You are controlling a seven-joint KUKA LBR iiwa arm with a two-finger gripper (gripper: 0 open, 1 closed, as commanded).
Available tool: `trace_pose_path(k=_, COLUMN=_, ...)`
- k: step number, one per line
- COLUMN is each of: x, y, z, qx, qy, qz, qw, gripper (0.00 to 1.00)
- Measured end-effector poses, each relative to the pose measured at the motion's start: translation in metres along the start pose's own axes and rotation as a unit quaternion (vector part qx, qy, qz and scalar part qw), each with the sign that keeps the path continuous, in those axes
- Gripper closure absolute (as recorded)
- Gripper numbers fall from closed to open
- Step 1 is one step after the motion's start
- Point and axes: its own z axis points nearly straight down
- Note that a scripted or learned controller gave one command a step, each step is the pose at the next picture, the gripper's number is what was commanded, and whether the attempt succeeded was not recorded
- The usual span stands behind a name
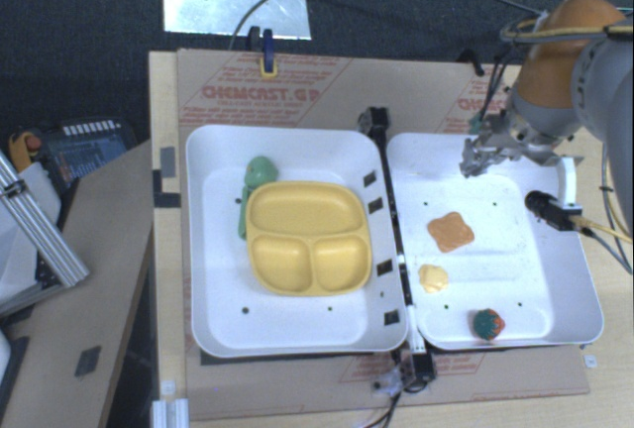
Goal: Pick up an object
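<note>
Gripper (478,161) hovers at the upper edge of the right bin (565,317); how far its claw is open, I cannot tell, and nothing shows in it. Toast (451,232) lies lower left of it, blob (433,277) and ball (486,323) further down. Approach step: next it likely must shift over the toast and descend.

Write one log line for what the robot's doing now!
gripper: over right white bin, far corner | holding: nothing seen | nearest: flat orange piece | yellow divided tray: left bin
</note>
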Motion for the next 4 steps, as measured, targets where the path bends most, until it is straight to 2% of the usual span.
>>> trace_pose_path(k=1, x=-0.001, y=0.011, z=-0.050, qx=0.000, qy=0.000, qz=-0.001, qw=1.0000, gripper=1.00)
trace_pose_path(k=2, x=-0.001, y=0.012, z=-0.062, qx=0.001, qy=0.000, qz=-0.001, qw=1.0000, gripper=1.00)
trace_pose_path(k=3, x=0.045, y=-0.019, z=-0.071, qx=0.002, qy=0.001, qz=-0.003, qw=1.0000, gripper=1.00)
trace_pose_path(k=4, x=0.090, y=-0.038, z=-0.083, qx=0.003, qy=0.002, qz=-0.004, qw=1.0000, gripper=1.00)
